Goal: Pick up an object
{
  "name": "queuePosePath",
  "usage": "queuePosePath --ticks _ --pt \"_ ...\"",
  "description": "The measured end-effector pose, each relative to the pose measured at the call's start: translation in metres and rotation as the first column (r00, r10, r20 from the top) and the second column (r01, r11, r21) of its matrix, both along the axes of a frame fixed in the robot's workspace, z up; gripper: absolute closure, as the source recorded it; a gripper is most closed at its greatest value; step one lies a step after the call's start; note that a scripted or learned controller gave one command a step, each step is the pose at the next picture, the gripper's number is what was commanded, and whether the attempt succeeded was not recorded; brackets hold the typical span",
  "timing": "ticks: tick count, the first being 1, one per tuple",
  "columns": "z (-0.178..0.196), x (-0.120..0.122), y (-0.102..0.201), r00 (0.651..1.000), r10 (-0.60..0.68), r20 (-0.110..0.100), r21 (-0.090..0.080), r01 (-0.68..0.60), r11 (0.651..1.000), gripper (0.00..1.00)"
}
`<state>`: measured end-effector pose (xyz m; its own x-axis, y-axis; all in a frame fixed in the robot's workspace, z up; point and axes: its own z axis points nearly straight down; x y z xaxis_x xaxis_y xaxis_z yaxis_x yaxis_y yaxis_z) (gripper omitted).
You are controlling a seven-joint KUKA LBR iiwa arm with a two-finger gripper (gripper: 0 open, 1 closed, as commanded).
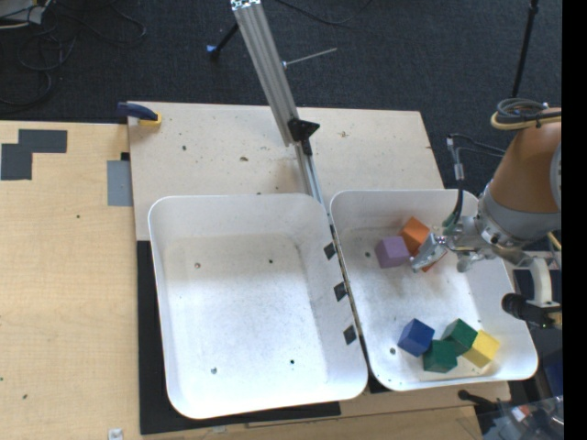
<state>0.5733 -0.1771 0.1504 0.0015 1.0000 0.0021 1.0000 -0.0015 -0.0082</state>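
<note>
Pincer (427,257) sits low in the right bin (514,369) against the orange block (415,232); its spread can't be told

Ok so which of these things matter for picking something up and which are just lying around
For the job:
claw
orange block
purple block
blue block
green blocks
yellow block
right bin

Lying about:
left bin
blue-handled clamp
slanted metal post

The scene is viewed from a single fixed camera set high above the worktop (220,154), looking down at a slant toward twelve o'clock. Both white bins (174,246) are taken in whole, from moderate distance, with dark floor (385,26) seen beyond.
</note>
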Motion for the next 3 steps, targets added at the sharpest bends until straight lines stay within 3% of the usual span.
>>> queuePosePath --ticks 1,2,3 --pt "0.013 0.001 -0.002 1.0 -0.005 0.005 -0.001 0.005 1.0 1.0" --pt "0.074 -0.005 -0.001 1.0 0.001 0.012 -0.003 -0.001 1.0 1.0" --pt "0.057 -0.005 0.0 1.0 -0.002 0.003 -0.001 0.002 1.0 1.0"
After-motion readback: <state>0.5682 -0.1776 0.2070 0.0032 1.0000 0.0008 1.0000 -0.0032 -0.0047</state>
